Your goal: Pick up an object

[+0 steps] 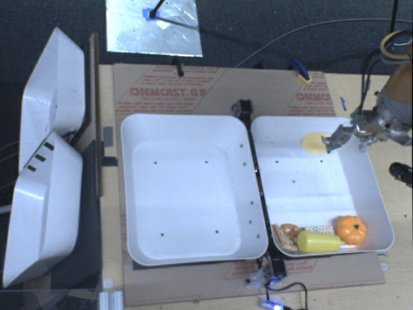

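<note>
Four small items lie clustered along the near wall of the right shallow white plastic bin (368, 192): a round orange pumpkin-shaped toy (351, 229) at the near right corner, a yellow-green cylindrical plastic piece (316, 241) touching it on the left, a small white strip with dark dots (317, 228) just behind that, and a mottled orange-and-cream lump (286, 234) furthest left. None is lifted.

One further candidate, a pale yellow flat rounded object (312, 143), rests on the bin floor near the far wall of the same bin. The metal two-finger tool (335, 139) sits at its right edge, tips close to or touching it; whether the tool is released or clenched I cannot tell, and nothing is visibly held between its tips.

Task status, judged: approach stage at the pale yellow object; the grasp and the lift are both left to do.

Left shallow white plastic bin (139, 173): bare floor with small dark holes.

Beneath both bins, a tan cardboard sheet (213, 89) on the bench carries red print, reading approximately "CHEMCAST GP" at far left; a second red print at far right is partly hidden and too small to read.

Beyond it, a shiny square metal plate (129, 24) lies on dark floor.
</note>
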Controlling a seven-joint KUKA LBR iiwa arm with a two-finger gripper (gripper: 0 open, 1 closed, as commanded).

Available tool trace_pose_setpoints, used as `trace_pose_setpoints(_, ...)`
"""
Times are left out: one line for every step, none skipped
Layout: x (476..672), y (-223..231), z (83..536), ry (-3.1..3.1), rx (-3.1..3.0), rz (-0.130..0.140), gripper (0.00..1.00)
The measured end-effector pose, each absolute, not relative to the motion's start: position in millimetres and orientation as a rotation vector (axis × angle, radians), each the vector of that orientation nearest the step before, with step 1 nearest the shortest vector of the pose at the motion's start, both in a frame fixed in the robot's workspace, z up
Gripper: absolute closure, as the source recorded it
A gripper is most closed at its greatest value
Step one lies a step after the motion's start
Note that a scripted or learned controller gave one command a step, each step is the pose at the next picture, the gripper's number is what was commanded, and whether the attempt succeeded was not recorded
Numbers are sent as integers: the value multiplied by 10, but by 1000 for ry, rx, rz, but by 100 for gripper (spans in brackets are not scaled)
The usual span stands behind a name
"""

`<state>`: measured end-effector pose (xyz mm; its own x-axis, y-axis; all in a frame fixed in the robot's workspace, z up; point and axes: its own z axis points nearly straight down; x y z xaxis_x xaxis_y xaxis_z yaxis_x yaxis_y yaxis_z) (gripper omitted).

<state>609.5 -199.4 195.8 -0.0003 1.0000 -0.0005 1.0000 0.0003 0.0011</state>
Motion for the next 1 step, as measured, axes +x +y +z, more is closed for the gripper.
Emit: trace_pose_setpoints(6124,-2061,985,2225,2226,-6,0)
